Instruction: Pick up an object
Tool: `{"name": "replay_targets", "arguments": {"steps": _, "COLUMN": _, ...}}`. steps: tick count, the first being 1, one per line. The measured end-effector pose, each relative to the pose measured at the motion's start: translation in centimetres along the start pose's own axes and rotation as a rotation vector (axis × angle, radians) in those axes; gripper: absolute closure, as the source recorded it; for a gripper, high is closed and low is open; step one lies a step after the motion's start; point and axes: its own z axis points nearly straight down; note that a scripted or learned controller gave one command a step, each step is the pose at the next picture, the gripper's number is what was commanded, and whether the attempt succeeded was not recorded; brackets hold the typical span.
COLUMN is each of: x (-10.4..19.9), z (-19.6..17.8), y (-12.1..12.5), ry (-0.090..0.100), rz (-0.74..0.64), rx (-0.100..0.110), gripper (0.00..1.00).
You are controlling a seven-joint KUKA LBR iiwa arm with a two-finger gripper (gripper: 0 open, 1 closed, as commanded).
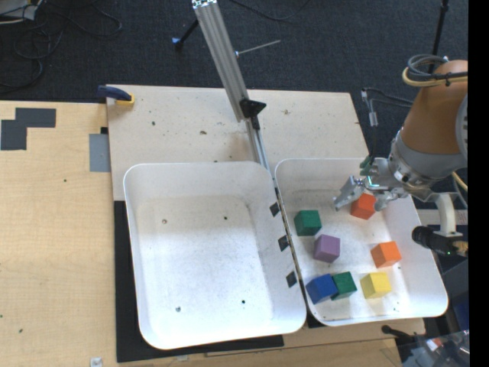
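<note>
Red-orange cube (364, 206), right bin (428, 300), upper area, directly at gripper (361, 196). Probably light, rigid, flat-faced, not fragile; best taken across two opposite faces, centred. Small, matt, sharp-edged, one colour throughout. Finger state: cannot tell; cube touching or just under the tips, grasp unconfirmed. Green cube (308, 222) nearby.

White bins (199, 205) hold green (308, 222), purple (327, 248), blue (322, 287), yellow (376, 284) and orange (386, 254) blocks.
</note>
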Motion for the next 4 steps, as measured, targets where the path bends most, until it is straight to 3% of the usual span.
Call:
{"name": "replay_targets", "arguments": {"steps": 1, "x": -0.1, "z": -0.3, "y": 0.1, "ry": -0.001, "rz": 0.001, "rx": -0.005, "gripper": 0.00}}
{"name": "replay_targets", "arguments": {"steps": 2, "x": 0.5, "z": 6.0, "y": 0.4, "ry": 0.000, "rz": 0.001, "rx": 0.001, "gripper": 0.00}}
{"name": "replay_targets", "arguments": {"steps": 3, "x": 0.3, "z": 8.4, "y": 1.2, "ry": -0.006, "rz": 0.002, "rx": -0.029, "gripper": 0.00}}
{"name": "replay_targets", "arguments": {"steps": 4, "x": 0.1, "z": 7.7, "y": 1.1, "ry": -0.005, "rz": 0.011, "rx": -0.028, "gripper": 1.00}}
